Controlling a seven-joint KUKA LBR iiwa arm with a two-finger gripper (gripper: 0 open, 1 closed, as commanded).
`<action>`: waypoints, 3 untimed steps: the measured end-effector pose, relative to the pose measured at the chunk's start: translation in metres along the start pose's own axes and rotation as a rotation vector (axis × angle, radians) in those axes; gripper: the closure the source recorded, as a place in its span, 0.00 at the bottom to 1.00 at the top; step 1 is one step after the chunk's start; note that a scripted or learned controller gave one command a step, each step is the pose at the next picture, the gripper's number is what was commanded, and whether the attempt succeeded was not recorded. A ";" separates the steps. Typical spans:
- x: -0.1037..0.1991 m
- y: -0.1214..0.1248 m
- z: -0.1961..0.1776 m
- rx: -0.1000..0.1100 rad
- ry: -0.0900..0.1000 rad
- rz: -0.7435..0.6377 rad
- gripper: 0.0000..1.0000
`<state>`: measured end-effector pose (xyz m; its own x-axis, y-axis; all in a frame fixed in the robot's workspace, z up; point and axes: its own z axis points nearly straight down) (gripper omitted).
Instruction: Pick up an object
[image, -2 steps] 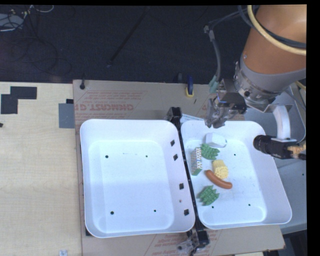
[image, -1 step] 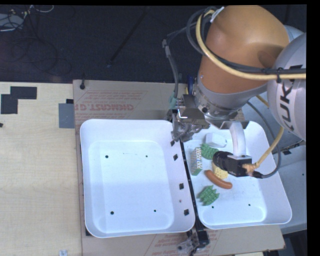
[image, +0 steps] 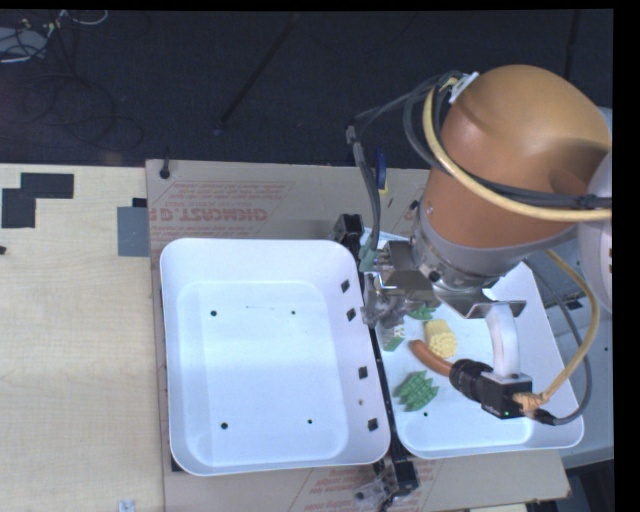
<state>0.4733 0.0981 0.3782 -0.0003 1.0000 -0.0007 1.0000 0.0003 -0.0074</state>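
The grey arm with the orange band (image: 515, 150) is reaching in from the right side and is hanging over the right bin (image: 560, 425), covering most of its far half. The gripper (image: 385, 305) is sitting low at the left edge of this bin, just beside the black clips that are joining the two bins. It is not possible to tell if the fingers are open or closed, because they are too small and mixed with the metal parts around them, and no object is showing between them.

Several small objects are lying in the right bin. A yellow corn piece (image: 441, 338) is lying near the middle of the bin, just right of the gripper. An orange sausage-like piece (image: 427, 355) is touching the corn on its near side and is pointing toward the near right corner. A green leafy toy (image: 415, 390) is lying closer to the near edge, near the left wall of the bin. Something small and pale green (image: 392, 335) is lying directly below the gripper, but its shape is not clear. A black cylindrical part with a cable (image: 490, 388) is hanging over the near right part of the bin.

The left bin (image: 260, 360) is standing beside it toward the left, with its white floor showing. Both bins are resting on a brown cardboard sheet (image: 250, 205), which is lying on the light wooden table (image: 70, 350).
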 end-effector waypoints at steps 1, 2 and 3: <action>0.048 0.002 -0.102 -0.015 0.004 -0.005 1.00; 0.086 0.002 -0.147 -0.009 0.002 -0.004 1.00; 0.085 0.001 -0.145 -0.003 -0.001 -0.004 0.00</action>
<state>0.4754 0.1836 0.5227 -0.0043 1.0000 -0.0016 1.0000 0.0043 -0.0042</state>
